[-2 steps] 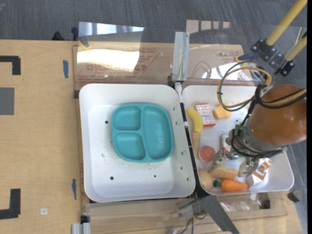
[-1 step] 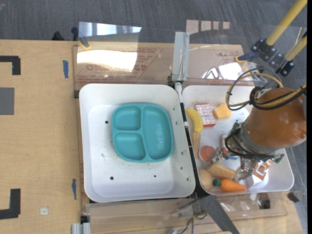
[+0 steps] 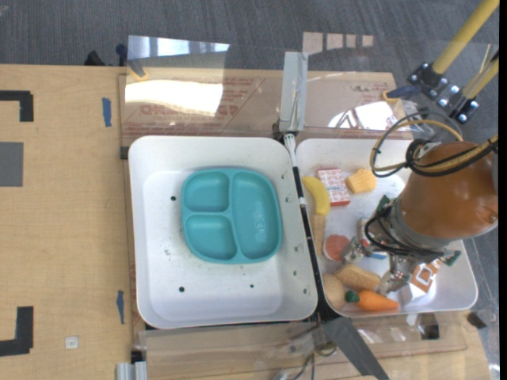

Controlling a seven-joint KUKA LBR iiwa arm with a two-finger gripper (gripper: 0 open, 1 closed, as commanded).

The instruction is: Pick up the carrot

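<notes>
Nearest you, right white bin (image 3: 467,287):
- small orange plastic carrot (image 3: 377,301) with green top, lying along the front wall
- tan bread roll (image 3: 358,277) just behind it
- the arm's hand (image 3: 379,266) over these; whether spread or pressed together, you cannot tell

Farther back:
- yellow banana (image 3: 318,194)

Left bin:
- teal divided plate (image 3: 232,214)

A single fixed camera looks down at a slant from above the brown cardboard-covered tabletop (image 3: 55,212). It stands far enough off to take in both shallow white plastic bins, the left one (image 3: 150,212) and the right one (image 3: 463,279), side by side. The grey, orange-banded arm (image 3: 447,192) enters from the right.
</notes>
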